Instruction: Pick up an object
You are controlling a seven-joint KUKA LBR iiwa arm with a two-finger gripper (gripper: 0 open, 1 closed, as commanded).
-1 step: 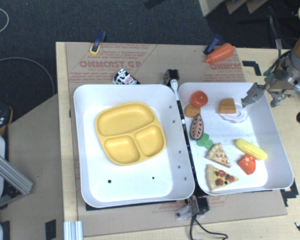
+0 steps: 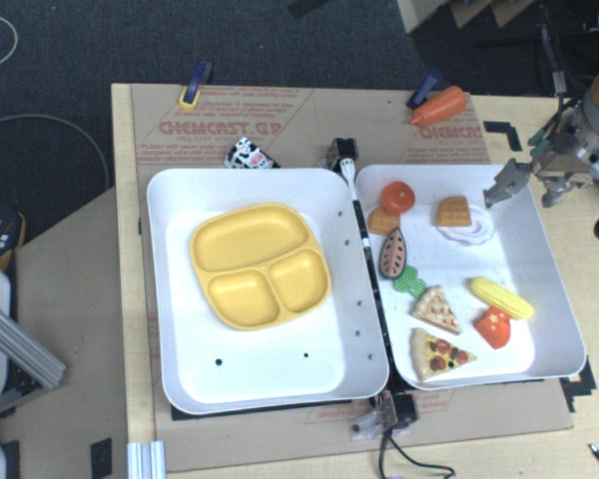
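Cardboard-topped bench, two white bins; toy food sits in the right bin (image 2: 549, 267). My gripper (image 2: 529, 183) hovers at its far right edge, fingers spread, nothing between them. Nearest pick, the toast piece (image 2: 454, 212), lies just left of the jaws.

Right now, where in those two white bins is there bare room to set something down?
The left bin has bare floor below the yellow tray, along its near edge. In the right bin, the strip right of the corn and toast is bare. The food crowds its left and near side: watermelon slice, pizza slices.
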